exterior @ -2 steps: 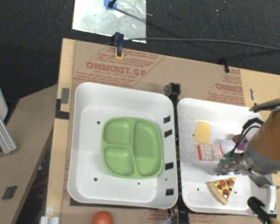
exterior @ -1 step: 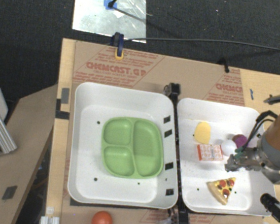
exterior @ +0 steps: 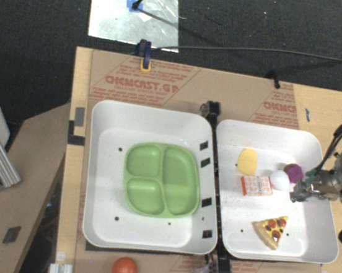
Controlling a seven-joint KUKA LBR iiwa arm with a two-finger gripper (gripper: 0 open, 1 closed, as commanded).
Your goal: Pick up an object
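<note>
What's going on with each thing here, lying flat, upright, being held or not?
Green four-compartment plastic plate: flat in the left white bin.
Yellow toy: loose in the right white bin.
Purple toy: loose.
White ball: loose.
Red-and-white packet: flat.
Toy pizza slice: flat.
Orange-red ball: outside the bins.
Gripper: near the white ball.

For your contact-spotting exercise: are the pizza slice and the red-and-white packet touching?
Apart. The camera view shows bare white bin floor between the pizza slice and the red-and-white packet, which lies higher up in the right bin.

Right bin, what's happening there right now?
Gripper low at right bin's right side, nothing visibly held. White ball, purple ball beside it. Pizza slice apart.
</note>
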